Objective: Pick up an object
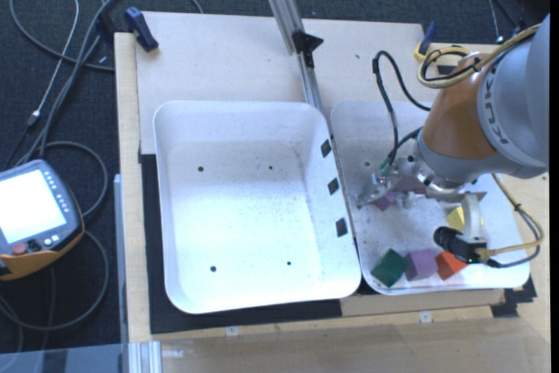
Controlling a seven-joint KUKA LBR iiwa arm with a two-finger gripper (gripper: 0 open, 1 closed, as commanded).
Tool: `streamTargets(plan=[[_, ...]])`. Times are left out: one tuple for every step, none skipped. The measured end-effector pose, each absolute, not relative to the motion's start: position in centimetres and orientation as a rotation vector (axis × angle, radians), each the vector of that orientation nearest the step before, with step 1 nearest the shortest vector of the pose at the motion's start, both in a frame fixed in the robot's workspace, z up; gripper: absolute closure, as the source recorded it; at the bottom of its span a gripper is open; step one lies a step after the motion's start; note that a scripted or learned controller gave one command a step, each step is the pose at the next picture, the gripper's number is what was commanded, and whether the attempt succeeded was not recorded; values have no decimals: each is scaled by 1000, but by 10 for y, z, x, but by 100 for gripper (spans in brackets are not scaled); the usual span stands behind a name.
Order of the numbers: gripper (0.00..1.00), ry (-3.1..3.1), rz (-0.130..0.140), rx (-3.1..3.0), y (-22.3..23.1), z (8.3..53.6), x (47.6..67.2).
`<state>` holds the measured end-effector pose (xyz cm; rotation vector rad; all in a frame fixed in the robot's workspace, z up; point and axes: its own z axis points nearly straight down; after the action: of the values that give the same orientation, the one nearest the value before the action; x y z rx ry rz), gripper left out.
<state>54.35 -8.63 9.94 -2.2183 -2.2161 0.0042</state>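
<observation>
Gripper (382, 188) low in the right bin (367, 122), by its left wall; can't tell its state. Purple block (383, 202) just beside/under it. Green block (390, 266), lilac block (423, 263), orange block (450, 265) near front rim, yellow block (456, 216) behind them.

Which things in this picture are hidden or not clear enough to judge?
- Gripper, camera view: too small and blurred to judge the fingers or any grasp.
- Purple object under it: partly covered, shape unclear.
- Yellow block: partly hidden by the arm.
- Right bin: far side covered by the arm.
</observation>
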Motion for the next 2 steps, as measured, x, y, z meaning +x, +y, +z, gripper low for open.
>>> streamTargets(plan=[[0, -2228, -5, -2222, -91, 100, 603], [0, -2214, 5, -2219, -92, 99, 547]])
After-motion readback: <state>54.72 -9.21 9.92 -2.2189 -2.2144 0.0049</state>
